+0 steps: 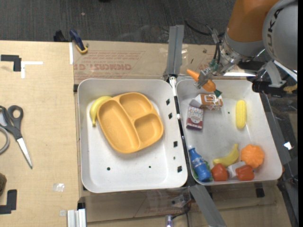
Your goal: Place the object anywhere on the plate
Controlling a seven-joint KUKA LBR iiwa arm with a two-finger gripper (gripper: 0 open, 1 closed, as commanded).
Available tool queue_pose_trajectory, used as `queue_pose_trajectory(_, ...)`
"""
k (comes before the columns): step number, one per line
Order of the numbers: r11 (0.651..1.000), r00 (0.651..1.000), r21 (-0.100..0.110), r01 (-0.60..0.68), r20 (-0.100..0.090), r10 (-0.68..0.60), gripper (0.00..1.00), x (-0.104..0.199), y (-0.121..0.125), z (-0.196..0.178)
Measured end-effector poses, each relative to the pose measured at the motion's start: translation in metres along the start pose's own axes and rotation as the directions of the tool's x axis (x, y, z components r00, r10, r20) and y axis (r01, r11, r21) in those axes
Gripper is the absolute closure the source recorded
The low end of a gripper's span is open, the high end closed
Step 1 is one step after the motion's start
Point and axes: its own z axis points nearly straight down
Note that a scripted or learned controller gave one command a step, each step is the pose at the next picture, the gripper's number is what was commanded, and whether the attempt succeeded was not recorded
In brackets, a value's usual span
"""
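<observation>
An orange, three-compartment plate (pixel 130 122) lies in the left bin (pixel 94 174), tilted toward that bin's upper left. My gripper (pixel 207 75) hangs over the far left corner of the right bin (pixel 270 141), shut on a small orange toy carrot (pixel 207 84). The carrot's tip sticks out to the left of the fingers, and it appears lifted clear of the bin floor. The plate sits well to the lower left of the gripper, across the wall between the bins.
A yellow banana (pixel 97 107) curls against the plate's left rim. The right bin holds a brown box (pixel 211 101), a red packet (pixel 195 117), corn (pixel 241 113), a blue bottle (pixel 199 167), a small banana (pixel 227 156), an orange (pixel 252 155) and red vegetables (pixel 245 172). Scissors (pixel 16 129) lie on the bench at left.
</observation>
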Motion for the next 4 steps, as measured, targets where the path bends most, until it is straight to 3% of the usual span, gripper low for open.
queue_pose_trajectory(1, 0.995, 0.995, 0.0, 0.102, -0.003, -0.102, 1.0, 0.061, -0.007, 0.043)
queue_pose_trajectory(2, 0.965, 0.965, -0.001, 0.263, -0.001, -0.263, 1.0, 0.142, -0.033, -0.072)
queue_pose_trajectory(3, 0.92, 0.92, -0.002, 0.391, -0.001, -0.391, 1.0, 0.199, 0.008, -0.071)
queue_pose_trajectory(4, 0.921, 0.921, -0.002, 0.39, -0.001, -0.39, 0.0, 0.199, 0.008, -0.071)
